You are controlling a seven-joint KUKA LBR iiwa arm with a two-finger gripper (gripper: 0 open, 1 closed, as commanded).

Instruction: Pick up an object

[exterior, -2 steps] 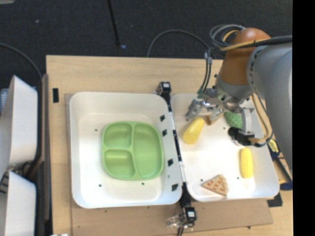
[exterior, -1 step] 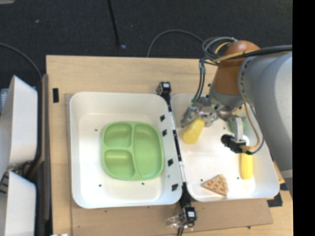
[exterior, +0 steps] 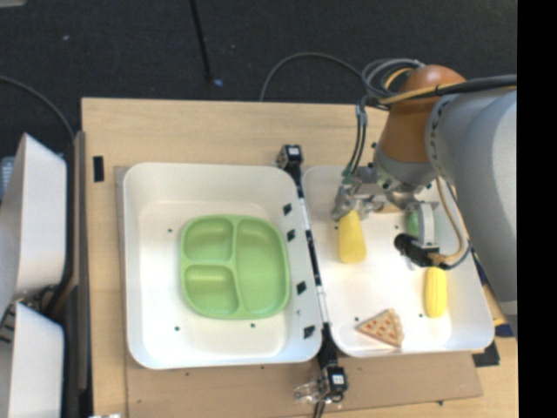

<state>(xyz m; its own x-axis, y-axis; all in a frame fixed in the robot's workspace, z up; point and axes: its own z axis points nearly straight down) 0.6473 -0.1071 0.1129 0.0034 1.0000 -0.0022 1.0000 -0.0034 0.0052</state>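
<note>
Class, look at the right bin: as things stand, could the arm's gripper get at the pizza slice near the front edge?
Probably yes. The pizza slice lies alone on the right bin floor, nothing on it, and the gripper is over that bin.

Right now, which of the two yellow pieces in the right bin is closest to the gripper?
The larger yellow piece, directly under the gripper at the bin's upper left. The smaller yellow piece lies farther off, by the right wall.
</note>
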